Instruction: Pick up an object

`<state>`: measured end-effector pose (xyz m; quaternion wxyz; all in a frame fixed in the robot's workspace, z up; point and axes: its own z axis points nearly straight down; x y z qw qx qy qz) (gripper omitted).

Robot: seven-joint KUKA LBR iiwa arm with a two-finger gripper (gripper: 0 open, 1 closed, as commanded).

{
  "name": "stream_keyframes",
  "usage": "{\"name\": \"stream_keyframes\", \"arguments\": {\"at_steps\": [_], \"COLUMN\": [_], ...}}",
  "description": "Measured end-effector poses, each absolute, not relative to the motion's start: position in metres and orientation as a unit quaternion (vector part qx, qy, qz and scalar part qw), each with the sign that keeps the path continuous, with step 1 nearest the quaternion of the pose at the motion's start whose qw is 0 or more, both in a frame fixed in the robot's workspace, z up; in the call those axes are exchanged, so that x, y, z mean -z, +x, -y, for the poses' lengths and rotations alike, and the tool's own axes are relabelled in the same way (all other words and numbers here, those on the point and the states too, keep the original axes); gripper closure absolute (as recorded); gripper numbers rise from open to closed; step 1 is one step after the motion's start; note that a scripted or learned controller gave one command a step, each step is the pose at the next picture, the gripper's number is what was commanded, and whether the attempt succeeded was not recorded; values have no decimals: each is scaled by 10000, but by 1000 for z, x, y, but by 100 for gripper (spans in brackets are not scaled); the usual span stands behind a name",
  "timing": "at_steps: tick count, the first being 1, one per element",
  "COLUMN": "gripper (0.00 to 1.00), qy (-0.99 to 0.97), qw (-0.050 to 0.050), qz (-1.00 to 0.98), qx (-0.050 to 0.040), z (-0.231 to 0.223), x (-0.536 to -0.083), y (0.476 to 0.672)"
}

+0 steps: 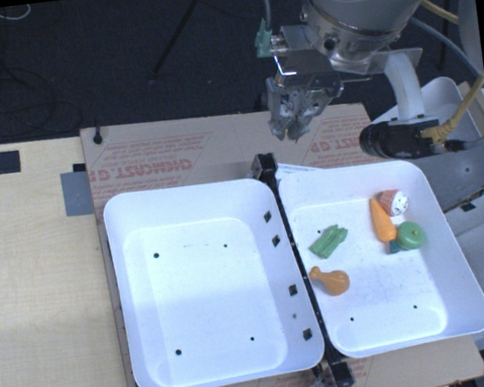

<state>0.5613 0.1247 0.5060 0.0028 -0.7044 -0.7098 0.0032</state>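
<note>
I take the green piece [329,240] as my target: it lies in the right bin [456,310], just beside the black divider [285,253], long axis slanting up to the right. My gripper [297,125] hangs raised beyond that divider's far end, so the piece lies toward the camera. I cannot tell the gripper's state; nothing visibly held.

Grey arm [359,5] with orange band, small green board beside wrist.
</note>
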Motion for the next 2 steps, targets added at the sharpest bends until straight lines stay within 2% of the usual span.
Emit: {"name": "stream_keyframes", "arguments": {"at_steps": [1,2], "gripper": [100,100], "qy": [-7059,-7058], "qw": [10,5], "qz": [7083,7084], "qx": [-14,-9], "z": [-165,-194], "x": [-515,-537], "y": [612,645]}}
